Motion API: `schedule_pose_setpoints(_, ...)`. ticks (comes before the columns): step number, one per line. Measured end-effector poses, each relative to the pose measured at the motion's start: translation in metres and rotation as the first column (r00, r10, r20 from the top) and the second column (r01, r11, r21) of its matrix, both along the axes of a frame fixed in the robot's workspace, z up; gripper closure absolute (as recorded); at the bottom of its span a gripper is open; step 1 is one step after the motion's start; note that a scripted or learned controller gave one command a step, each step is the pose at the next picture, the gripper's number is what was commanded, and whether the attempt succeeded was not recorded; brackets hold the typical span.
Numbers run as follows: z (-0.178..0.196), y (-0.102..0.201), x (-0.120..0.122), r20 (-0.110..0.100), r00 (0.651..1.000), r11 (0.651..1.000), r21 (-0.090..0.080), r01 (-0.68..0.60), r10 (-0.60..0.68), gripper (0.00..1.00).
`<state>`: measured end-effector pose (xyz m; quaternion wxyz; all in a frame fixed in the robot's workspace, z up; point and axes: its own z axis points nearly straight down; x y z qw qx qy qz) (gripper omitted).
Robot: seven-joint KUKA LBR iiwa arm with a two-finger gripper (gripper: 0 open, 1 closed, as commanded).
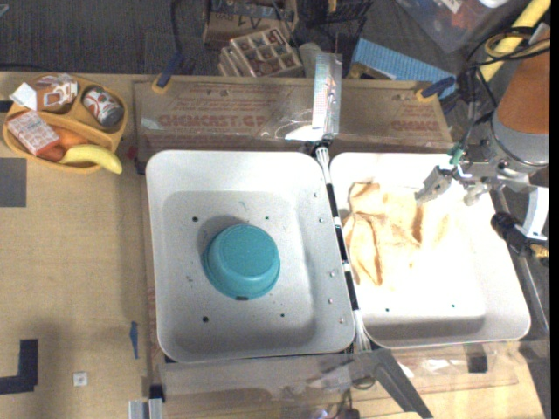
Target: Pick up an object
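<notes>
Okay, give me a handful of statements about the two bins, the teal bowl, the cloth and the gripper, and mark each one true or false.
1. The teal bowl sits in the left bin. True.
2. The bowl stands upright with its opening facing up. False: it lies upside down, base upward.
3. The crumpled cloth lies in the right bin. True.
4. The gripper is above the left bin. False: it is over the upper right part of the right bin.
5. The gripper holds the bowl. False: the bowl lies alone in the other bin, far from it.
</notes>
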<state>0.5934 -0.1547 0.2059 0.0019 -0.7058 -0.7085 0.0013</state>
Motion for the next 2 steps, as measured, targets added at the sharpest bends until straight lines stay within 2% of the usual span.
schedule_pose_setpoints(1, -0.106, -0.057, 0.003, 0.004, 1.000, 1.000, 0.003, 0.027, -0.027, 0.00)
schedule_pose_setpoints(2, -0.046, -0.050, -0.051, -0.001, 0.989, 0.989, 0.001, 0.151, -0.151, 0.00)
